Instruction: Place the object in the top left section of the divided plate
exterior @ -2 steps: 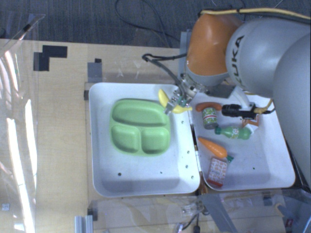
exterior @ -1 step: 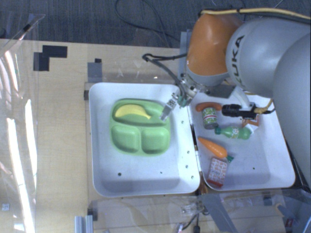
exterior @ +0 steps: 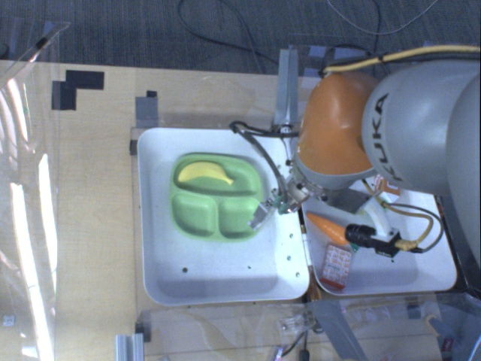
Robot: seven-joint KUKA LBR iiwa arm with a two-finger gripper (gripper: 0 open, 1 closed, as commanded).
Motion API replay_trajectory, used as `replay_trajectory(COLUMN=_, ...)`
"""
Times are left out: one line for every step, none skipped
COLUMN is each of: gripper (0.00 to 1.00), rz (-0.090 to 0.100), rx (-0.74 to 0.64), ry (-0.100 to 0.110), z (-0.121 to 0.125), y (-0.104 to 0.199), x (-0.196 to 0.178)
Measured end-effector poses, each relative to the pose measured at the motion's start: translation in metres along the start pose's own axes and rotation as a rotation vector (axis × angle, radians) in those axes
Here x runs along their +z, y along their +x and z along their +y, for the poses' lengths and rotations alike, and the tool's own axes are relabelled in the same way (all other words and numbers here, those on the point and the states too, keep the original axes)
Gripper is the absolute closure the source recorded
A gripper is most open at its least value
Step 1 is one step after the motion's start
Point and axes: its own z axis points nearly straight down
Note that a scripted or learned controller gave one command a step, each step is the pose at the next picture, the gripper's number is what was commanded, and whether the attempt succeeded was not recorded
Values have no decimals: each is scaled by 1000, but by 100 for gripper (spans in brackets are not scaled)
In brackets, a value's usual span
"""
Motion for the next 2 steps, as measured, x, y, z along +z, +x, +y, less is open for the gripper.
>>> replay_trajectory(gripper=0, rz=-2, rx=-64, ry=-3, z=-25, y=27, x=-74)
replay_trajectory(gripper=0, rz=1, rx=-184, ry=1, z=14, y=46, x=32)
